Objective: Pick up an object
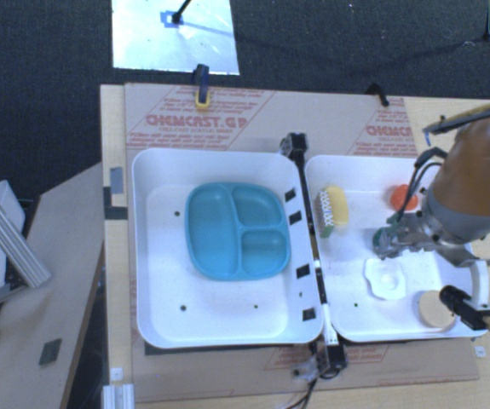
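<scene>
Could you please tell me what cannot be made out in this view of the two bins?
- Hand: small and dark under the arm; whether it is open or shut cannot be told.
- Orange object: partly covered by cables and the arm, so its shape is unclear.
- White piece: pale against the white right bin, outline hard to read.
- Brush: bristle detail too small.
- Arm: cut off by the right edge.

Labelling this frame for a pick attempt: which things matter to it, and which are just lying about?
In play:
gripper, low in the right bin
white fried-egg toy
yellow brush
orange piece
tan round piece

Lying about:
blue divided plate in the left bin
</scene>
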